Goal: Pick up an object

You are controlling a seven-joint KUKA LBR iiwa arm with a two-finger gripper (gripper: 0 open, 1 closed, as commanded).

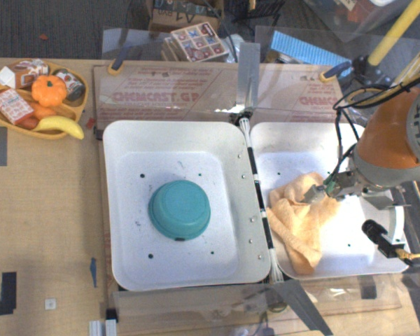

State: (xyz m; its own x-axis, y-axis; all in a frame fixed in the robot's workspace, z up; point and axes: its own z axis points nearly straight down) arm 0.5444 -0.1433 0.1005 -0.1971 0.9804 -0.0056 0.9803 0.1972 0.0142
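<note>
Pick not done yet, by my read: nothing is lifted, everything sits flat in the bins.

Near side: crumpled pale-yellow cloth (pixel 301 219) lies on the floor of the right shallow white bin (pixel 350 254), bunched against its left wall, one fold trailing toward the front edge. Round teal plastic bowl (pixel 180 209), upside down, sits near the middle of the left shallow white bin (pixel 126 152), well apart from the arm.

Two-finger gripper (pixel 320 192) is down at the cloth's upper right edge, touching or just beside the top fold. Can't tell how the jaws stand; tip is dark and small against the fabric. No cloth visibly clamped.

Grey arm with orange band (pixel 388 142) comes in from the right, wrist angled down-left over the right bin, cables looping above it.

Left to do: close on the cloth, lift clear.

Far left on the tabletop (pixel 42 243): yellow tray of toy food (pixel 36 98), untouched.
</note>
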